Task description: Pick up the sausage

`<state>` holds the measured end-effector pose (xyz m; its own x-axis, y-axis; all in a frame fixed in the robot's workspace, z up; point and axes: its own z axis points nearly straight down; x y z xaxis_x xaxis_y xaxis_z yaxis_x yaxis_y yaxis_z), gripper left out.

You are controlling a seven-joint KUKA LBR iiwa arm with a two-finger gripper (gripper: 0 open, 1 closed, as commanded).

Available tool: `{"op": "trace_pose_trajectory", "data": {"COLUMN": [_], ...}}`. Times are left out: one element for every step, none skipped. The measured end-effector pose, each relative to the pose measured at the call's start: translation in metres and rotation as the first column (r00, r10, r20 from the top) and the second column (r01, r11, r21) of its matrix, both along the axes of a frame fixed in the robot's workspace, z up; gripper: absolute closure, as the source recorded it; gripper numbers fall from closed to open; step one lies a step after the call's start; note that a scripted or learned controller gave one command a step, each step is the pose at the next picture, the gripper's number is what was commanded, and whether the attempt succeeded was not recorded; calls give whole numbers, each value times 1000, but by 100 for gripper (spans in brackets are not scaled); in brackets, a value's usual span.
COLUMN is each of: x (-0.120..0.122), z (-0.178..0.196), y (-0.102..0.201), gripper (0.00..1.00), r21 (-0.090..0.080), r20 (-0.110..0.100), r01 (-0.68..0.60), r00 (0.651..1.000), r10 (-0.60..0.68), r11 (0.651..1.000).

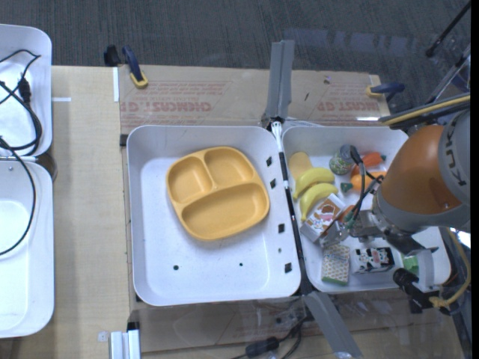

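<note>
My end effector [334, 232], its grip state untellable, hangs in the right white bin [329, 129]; the reddish sausage-like piece [372, 158] probably lies beyond it.

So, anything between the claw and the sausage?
Can't pick out a sausage for sure. Likeliest is the reddish piece at the back of the right bin. The claw sits by the carton; an orange item lies between claw and reddish piece.

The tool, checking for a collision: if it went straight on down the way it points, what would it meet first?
Probably the small red-and-white carton beside the bananas, since the tool hangs just over its edge; depth is unclear from this slant.
</note>
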<state>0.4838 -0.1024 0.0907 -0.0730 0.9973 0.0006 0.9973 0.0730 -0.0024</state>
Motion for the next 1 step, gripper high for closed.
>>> {"op": "trace_pose_trajectory", "data": {"x": [1], "z": [9], "y": [0], "gripper": [100], "r21": [1], "r20": [2], "r01": [5], "r00": [1000], "r10": [-5], "r11": [1000]}}
